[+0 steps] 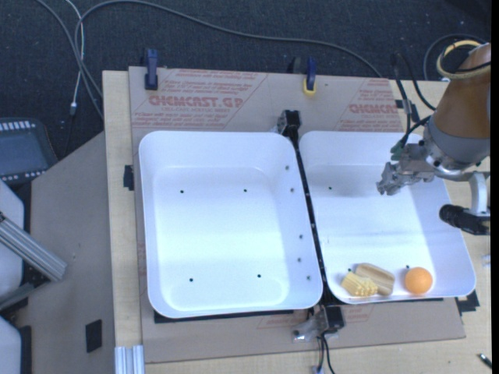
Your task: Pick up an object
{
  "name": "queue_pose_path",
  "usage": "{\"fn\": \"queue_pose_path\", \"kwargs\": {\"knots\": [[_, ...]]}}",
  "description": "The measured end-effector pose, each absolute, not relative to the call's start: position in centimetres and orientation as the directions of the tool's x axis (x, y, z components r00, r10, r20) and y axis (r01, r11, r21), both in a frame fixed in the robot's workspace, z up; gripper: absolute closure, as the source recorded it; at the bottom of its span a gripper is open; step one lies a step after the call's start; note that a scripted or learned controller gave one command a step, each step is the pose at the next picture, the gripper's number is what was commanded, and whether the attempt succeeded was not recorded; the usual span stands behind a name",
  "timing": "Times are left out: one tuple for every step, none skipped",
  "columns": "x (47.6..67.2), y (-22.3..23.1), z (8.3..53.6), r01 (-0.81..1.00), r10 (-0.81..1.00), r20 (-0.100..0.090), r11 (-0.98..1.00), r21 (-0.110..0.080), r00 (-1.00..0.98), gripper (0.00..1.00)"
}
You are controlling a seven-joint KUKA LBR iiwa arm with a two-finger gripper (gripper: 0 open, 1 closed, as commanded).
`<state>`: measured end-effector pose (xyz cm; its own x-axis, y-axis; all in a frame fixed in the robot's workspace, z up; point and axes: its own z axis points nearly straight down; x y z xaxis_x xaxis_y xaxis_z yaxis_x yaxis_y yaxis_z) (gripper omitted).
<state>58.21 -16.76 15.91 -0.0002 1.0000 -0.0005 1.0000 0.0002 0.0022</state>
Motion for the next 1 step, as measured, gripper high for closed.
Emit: {"fn": "queue_pose_path", "kwargs": {"knots": [[57.63,-9.74,24.28,1.000,1.000,0.000,0.005,0.007,-0.005,1.00]]}}
